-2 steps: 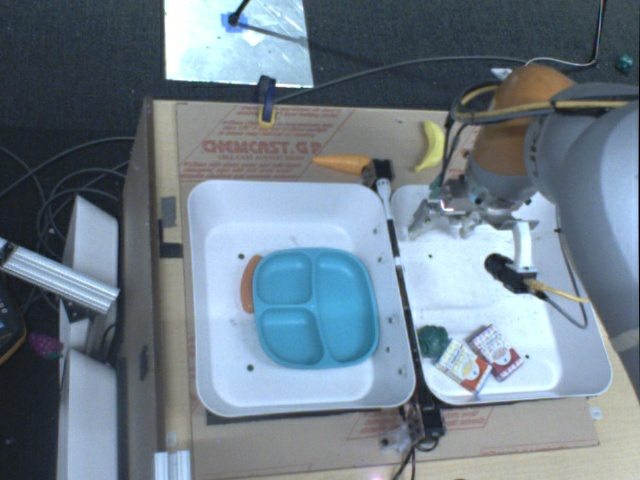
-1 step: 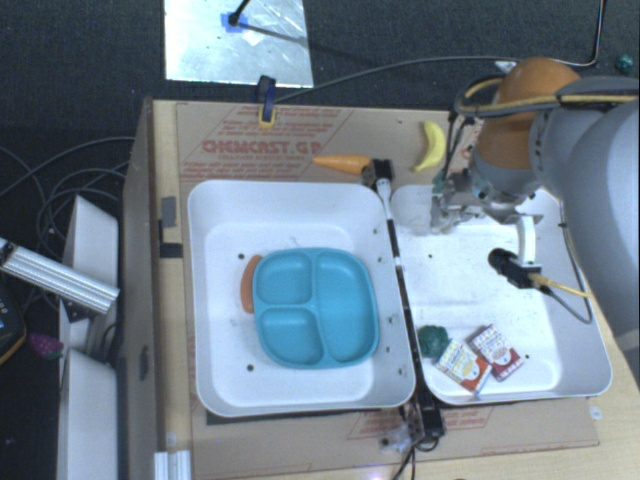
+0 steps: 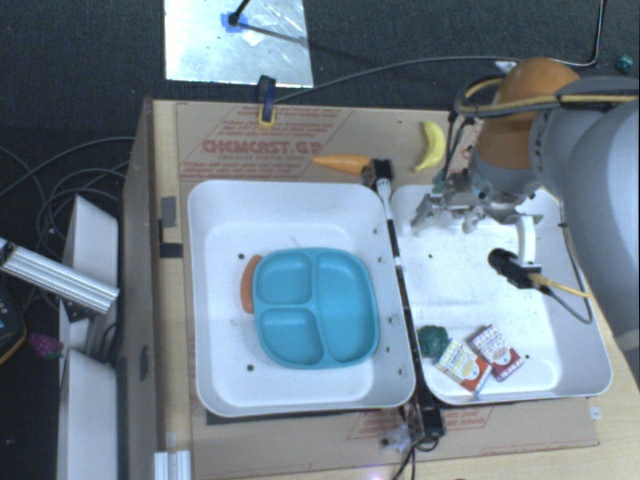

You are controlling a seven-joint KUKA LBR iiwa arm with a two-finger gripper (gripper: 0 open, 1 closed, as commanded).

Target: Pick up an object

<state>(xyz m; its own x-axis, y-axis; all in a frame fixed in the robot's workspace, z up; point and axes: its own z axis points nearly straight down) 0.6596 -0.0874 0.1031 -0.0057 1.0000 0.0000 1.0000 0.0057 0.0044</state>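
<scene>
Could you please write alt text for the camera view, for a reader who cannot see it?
The arm's end effector hovers over the far end of the right bin, which holds two snack packets and a green item near its front. The left bin holds a blue divided plate.

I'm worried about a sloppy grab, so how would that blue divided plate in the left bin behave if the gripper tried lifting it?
The blue plate looks like rigid molded plastic, so probably stiff and light. It lies flat in the left bin, with low rounded edges, so fingers may slip off. A rim-only grip would likely tilt it. It seems unlikely to roll.
</scene>
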